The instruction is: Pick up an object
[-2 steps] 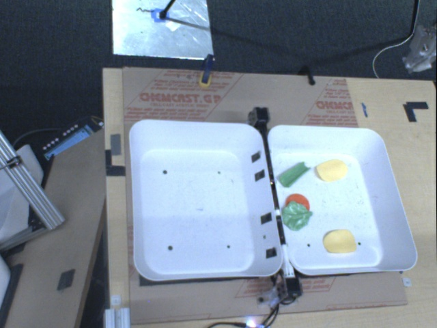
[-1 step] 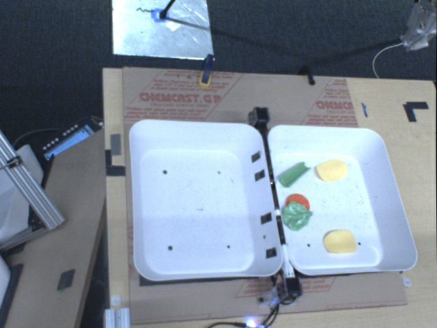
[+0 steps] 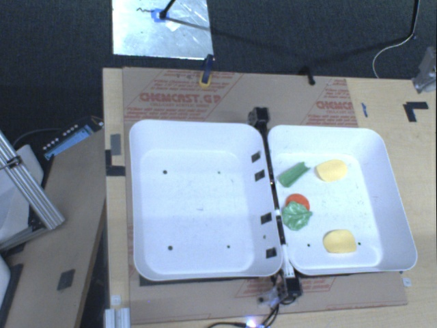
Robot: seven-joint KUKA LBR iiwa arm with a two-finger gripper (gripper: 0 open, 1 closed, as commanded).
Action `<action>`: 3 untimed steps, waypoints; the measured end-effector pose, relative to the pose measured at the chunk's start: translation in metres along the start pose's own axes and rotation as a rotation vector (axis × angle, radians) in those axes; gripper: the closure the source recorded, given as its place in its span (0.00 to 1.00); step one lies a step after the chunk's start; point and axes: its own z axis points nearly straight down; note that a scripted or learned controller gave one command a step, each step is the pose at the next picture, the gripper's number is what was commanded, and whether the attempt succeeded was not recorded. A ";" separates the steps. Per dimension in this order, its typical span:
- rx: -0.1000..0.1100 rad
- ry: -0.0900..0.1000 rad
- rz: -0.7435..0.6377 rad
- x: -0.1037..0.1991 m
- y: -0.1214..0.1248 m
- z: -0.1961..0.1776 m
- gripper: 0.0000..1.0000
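right bin: green pod, two yellow pieces (well apart), red piece touching green leafy piece | pincer: state cannot be told

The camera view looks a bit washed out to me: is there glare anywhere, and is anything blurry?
In the camera view, the strongest glare sits on the shiny metal sheet at the top; the left bin and right bin are bright, nearly blown out, with soft shadows along their rims; the whole view is slightly soft, so the green pieces and yellow pieces lack fine detail.
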 end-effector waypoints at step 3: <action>-0.002 -0.004 -0.001 -0.016 0.003 0.001 1.00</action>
